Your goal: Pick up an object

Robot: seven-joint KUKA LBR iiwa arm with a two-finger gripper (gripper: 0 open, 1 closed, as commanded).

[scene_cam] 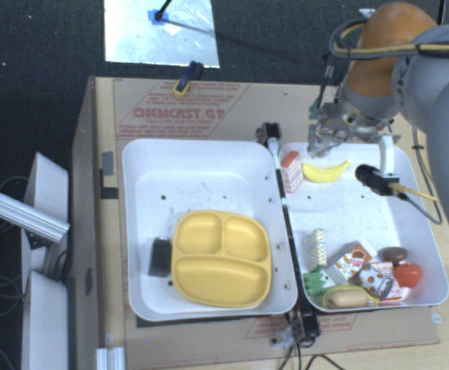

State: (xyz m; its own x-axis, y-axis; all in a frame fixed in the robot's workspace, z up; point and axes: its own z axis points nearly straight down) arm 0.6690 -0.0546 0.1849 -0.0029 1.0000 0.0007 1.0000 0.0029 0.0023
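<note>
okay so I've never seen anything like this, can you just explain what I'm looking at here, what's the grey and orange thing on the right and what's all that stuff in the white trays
It is a single photo from a camera fixed above a workbench, looking down at a slant. The grey and orange thing is a robot arm reaching in from the right. At its end is a two-finger gripper, its "hand", hanging over the far end of the right bin, just above a toy banana. From here I can't tell if it is gripping anything.

The left bin holds a yellow divided plate and a small dark block. The right bin holds the banana, a small carton beside it, and a heap of toy food in the near corner. Its job is simply to pick up one object.
</note>
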